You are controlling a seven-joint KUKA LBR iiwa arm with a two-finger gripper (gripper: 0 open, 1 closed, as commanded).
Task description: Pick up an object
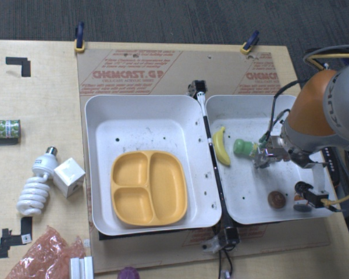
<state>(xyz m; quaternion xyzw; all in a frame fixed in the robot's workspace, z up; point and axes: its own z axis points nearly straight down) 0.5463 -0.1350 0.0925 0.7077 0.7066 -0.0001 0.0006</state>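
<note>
The right bin (244, 211) holds a yellow banana (221, 146) near its left wall, a green rounded object (242, 148) just right of the banana, and a small brown round object (276, 199) toward the front. My gripper (264, 156) hangs low over the right bin, directly beside the green object's right end and close to touching it. The grey arm with its orange band (312, 110) comes in from the right.
A yellow divided plate (149, 187) lies in the left bin (99, 156). On the bench to the left, outside the bins, are a spiral light bulb (37, 182), a white cube (68, 176), a green can (7, 130) and a red mesh bag (43, 256).
</note>
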